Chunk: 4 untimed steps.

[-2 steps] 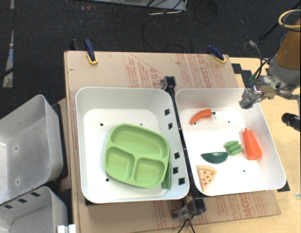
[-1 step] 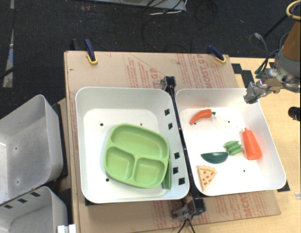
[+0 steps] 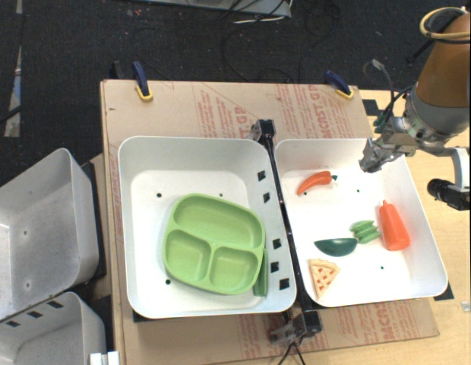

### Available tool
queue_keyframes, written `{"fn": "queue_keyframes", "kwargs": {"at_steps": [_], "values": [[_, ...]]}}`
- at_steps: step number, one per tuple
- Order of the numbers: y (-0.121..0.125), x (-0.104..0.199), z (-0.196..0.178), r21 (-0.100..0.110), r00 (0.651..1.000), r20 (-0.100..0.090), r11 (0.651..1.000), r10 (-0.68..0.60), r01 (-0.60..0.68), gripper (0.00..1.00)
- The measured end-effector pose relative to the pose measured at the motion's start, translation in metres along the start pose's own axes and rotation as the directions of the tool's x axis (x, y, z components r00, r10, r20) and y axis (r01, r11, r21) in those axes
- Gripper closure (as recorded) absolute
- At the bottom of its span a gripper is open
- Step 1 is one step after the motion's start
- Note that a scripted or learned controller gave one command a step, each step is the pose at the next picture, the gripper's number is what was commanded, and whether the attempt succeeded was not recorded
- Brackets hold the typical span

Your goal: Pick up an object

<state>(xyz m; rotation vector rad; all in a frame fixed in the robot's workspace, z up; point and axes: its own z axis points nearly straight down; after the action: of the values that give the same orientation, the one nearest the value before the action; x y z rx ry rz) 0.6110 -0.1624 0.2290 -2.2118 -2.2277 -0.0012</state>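
Note:
The right white bin [image 3: 418, 280] holds a red-orange chili pepper [image 3: 314, 180] at its upper left, an orange bottle [image 3: 393, 225] at the right, a small green piece [image 3: 365, 231] beside it, a dark green spoon-like piece [image 3: 336, 245] and a pizza slice [image 3: 323, 275] near the front. My gripper [image 3: 374, 160] hangs over the bin's upper right part, to the right of the chili pepper and apart from it. I see nothing between its fingers.
The left white bin [image 3: 137, 173] holds a light green divided plate [image 3: 213, 245]. A black clamp strip [image 3: 277, 204] runs between the bins. Empty grey tubs [image 3: 38, 226] stand off the bench at the left. Clips [image 3: 142, 82] hold the board's far edge.

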Motion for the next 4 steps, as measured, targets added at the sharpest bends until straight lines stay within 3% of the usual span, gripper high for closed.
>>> {"fn": "queue_keyframes", "kwargs": {"at_steps": [4], "values": [[-0.055, 0.210, 0.016, 0.003, 1.000, 0.001, 1.000, -0.001, 0.001, 1.00]]}}
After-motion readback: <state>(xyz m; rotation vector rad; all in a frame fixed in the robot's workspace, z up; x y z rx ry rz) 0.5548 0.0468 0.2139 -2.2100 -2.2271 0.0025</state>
